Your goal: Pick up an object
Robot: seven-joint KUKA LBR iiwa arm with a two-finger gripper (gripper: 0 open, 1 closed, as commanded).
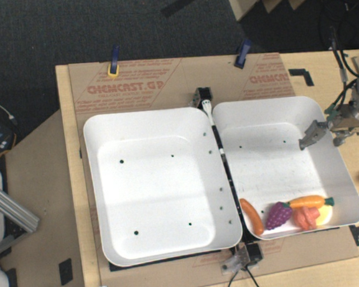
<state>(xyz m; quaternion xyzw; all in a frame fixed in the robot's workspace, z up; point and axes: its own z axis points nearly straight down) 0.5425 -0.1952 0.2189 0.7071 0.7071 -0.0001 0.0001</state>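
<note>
End effector (328,132) is seen at the right bin's (271,116) right rim; open or closed can't be told, w/ nothing seen gripped. Toy food is grouped at that bin's near edge: sausage (251,216), grapes (277,215), carrot (309,201).

Both bins, the left bin (107,177) and the right bin (277,115), are made of smooth, slightly glossy white plastic. The board (180,74) beneath is matt brown cardboard, printed in red. The toy foods (292,213) look like shiny plastic.
</note>
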